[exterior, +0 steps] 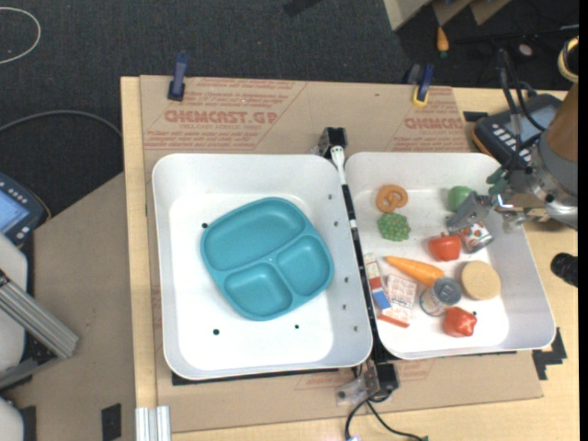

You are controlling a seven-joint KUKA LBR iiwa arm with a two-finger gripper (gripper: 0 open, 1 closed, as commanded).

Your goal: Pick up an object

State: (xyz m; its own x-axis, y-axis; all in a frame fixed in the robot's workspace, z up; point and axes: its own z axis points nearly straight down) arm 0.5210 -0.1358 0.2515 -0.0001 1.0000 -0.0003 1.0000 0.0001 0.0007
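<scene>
End effector hovers just above-right of the red tomato, spread unreadable; descent should centre on one item, avoiding neighbours.

Dark carpet floor all around, a thin pale cable looping at the top left. The worktop is pale wood under a printed brown cardboard sheet, pinned by 2 clamps: blue, yellow. Light even, soft.
</scene>
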